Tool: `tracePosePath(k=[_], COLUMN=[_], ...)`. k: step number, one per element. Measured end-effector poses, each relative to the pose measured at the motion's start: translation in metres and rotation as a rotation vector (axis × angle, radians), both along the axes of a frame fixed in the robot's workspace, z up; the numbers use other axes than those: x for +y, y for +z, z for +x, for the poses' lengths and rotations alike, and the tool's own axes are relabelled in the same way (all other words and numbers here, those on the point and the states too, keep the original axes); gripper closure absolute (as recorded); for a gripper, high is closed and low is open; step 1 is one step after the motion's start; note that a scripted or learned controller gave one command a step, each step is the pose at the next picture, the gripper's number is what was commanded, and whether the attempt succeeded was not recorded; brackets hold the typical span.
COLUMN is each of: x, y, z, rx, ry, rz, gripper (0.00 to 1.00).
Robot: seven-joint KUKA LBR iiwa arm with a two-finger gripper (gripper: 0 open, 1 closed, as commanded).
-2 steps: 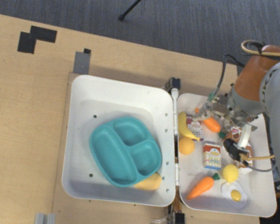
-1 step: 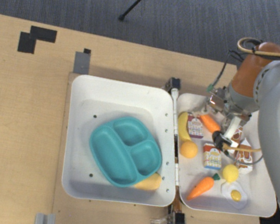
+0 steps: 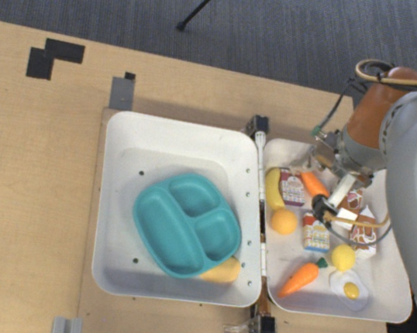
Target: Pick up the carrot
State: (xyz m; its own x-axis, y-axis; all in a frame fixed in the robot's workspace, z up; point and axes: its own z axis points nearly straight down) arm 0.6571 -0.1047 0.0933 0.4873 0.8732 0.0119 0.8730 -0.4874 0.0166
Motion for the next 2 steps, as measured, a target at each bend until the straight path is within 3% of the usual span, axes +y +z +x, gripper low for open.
tracePosePath(k=[1, 2], x=[-0.023, -0.023], y=[0.0, 0.012], z=[-0.016, -0.015], rx=[-0.001, -0.006], ry=[-0.171, -0.165], rz=[0.005, 0.004], gripper=[0.0, 1.0])
